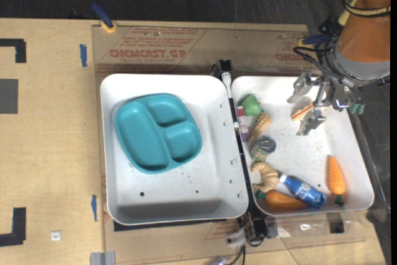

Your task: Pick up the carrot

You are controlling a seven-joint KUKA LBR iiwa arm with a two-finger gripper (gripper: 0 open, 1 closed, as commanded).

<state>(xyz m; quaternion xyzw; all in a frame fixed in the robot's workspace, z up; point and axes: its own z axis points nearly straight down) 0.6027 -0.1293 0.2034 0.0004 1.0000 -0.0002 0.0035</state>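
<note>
The carrot [335, 175] lies lengthwise near the right wall of the right bin [356, 133], orange with a dark green stub at its near end. My gripper [306, 107] hovers over the bin's upper right part, well behind the carrot and a little to its left. Its silver fingers [298, 89] are spread open and hold nothing. A small orange-red strip shows between them, and I cannot tell what it is. The orange-banded wrist [366, 28] rises behind it.
The right bin also holds a second orange vegetable [282, 200] at the front wall, a blue bottle [302, 189], a rope knot [267, 174], a grey ring [267, 146], a cone [260, 124] and a green piece [251, 105]. A teal divided plate [158, 131] sits in the left bin.
</note>
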